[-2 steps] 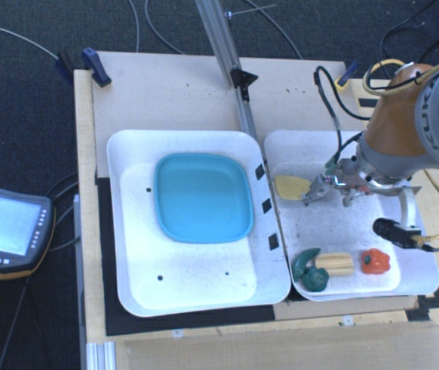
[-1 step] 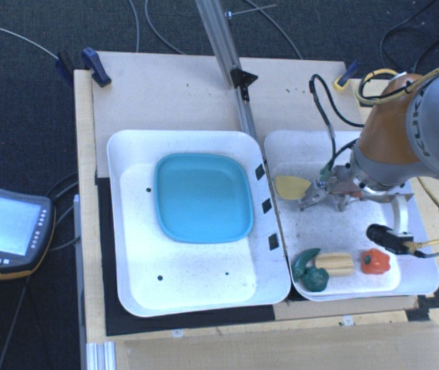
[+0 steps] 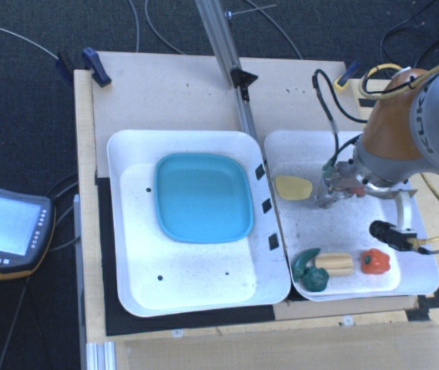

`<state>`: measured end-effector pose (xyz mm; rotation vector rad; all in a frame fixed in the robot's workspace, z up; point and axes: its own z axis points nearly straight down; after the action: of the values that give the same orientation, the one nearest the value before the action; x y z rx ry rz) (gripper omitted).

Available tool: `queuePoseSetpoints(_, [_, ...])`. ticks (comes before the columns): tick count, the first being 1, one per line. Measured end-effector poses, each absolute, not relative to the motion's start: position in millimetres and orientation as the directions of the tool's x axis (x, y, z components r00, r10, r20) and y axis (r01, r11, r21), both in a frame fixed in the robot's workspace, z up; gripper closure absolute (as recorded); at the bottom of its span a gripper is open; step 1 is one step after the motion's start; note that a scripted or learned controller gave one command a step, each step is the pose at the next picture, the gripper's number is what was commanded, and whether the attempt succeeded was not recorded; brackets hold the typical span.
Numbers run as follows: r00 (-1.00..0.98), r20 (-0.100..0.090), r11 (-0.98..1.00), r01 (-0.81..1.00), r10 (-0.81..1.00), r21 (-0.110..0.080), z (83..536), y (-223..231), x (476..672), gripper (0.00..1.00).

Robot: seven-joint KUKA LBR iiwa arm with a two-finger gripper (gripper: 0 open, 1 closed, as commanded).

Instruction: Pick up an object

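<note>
My gripper [image 3: 329,194] hangs over the right bin [image 3: 335,226], just right of a pale yellow rounded piece [image 3: 293,187] that lies near the bin's left wall. Nothing shows between its fingers. Along the bin's front edge lie a dark green curved toy [image 3: 309,269], a tan block [image 3: 334,264] and a red tomato-like piece [image 3: 374,261]. The grey arm with its orange band [image 3: 393,126] comes in from the right and hides part of the bin's back.
The left bin [image 3: 135,284] holds a blue square plate [image 3: 203,197]. A metal pole [image 3: 223,37] slants down to the gap between the bins. A black connector and cables [image 3: 393,236] hang from the wrist. A handheld pendant [image 3: 8,230] lies off the bench's left.
</note>
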<state>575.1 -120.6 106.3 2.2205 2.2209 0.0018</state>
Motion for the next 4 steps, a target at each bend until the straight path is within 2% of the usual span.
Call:
queuePoseSetpoints(3, [-0.001,0.000,0.001,1.000,1.000,0.005,257.4,-114.8,569.3,1.00])
queuePoseSetpoints(4, [-0.005,0.001,0.005,1.000,1.000,0.001,262.7,-56.8,573.4,1.00])
